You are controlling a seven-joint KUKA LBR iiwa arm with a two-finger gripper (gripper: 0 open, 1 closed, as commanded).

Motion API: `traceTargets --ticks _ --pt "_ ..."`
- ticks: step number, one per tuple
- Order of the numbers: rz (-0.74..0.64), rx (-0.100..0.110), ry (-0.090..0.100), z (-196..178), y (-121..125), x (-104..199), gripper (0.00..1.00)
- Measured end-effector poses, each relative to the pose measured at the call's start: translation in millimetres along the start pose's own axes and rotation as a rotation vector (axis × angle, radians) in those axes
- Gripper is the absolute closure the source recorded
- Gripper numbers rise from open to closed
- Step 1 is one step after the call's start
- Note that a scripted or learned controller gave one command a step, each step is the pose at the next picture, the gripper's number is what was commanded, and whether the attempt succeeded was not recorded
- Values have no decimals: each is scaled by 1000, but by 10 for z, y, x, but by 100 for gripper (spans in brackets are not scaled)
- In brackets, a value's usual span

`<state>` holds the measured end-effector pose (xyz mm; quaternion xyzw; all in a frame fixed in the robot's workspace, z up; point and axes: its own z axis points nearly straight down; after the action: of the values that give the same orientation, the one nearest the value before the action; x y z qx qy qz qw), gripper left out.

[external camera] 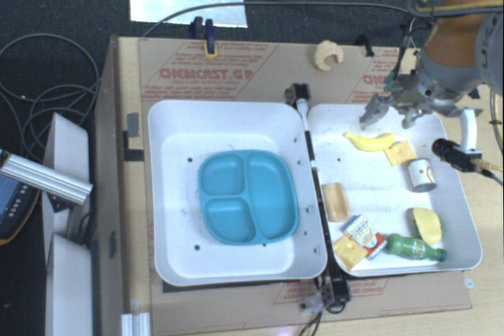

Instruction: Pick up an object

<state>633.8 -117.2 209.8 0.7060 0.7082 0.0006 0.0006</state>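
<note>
My gripper (pixel 391 119) hovers over the back edge of the right bin (pixel 465 208), fingers spread open with nothing between them. Just below it lies a yellow banana (pixel 370 141), and beside that a pale orange square block (pixel 398 153). A silver can (pixel 421 175) lies further right. Toward the front are a tan bread-like block (pixel 335 201), a yellow wedge (pixel 426 225), a green bottle (pixel 413 248), a small printed carton (pixel 361 230) and a yellow cracker (pixel 349 250).
The left bin (pixel 169 169) holds a blue divided plate (pixel 248 197). A tan lump (pixel 328 55) rests on the cardboard behind the bins. A black clip (pixel 298 94) sits at the back of the rim between the two bins.
</note>
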Motion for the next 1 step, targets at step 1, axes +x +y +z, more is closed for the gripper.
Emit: traceTargets --ticks 1 --pt "0 -8 -2 1112 149 -25 0"
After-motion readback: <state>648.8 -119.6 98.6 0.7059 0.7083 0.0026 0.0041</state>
